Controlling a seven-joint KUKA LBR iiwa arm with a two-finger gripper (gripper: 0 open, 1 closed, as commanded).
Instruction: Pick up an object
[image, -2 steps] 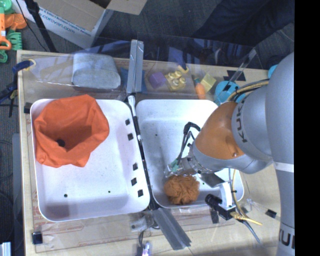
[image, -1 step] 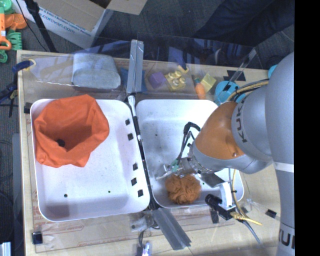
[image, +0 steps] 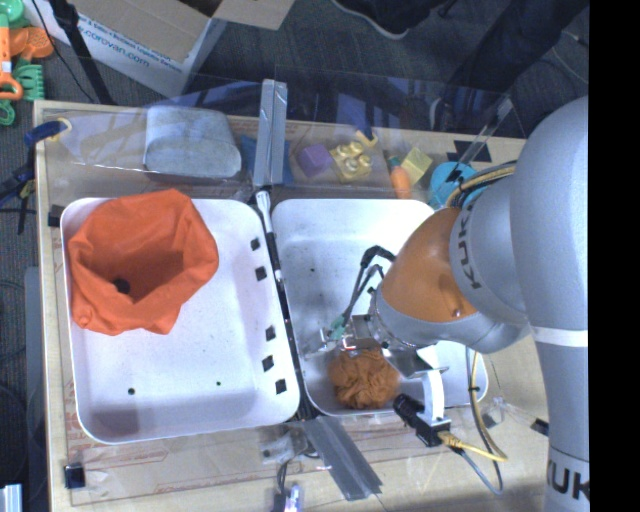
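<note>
A brown fuzzy lump (image: 364, 378) lies at the near edge of the right bin (image: 310, 250). My gripper (image: 345, 338) hangs just above the lump's upper left side, under the orange wrist band; the arm covers the bin's right half. An orange cloth (image: 140, 260) is bunched in the far left corner of the left bin (image: 180, 390).
Behind the bins lie a grey pad (image: 192, 142) and several small toys: a purple block (image: 314, 158), a yellow piece (image: 352, 156) and an orange and blue one (image: 425, 175). A metal divider (image: 270, 130) stands between the bins at the back.
</note>
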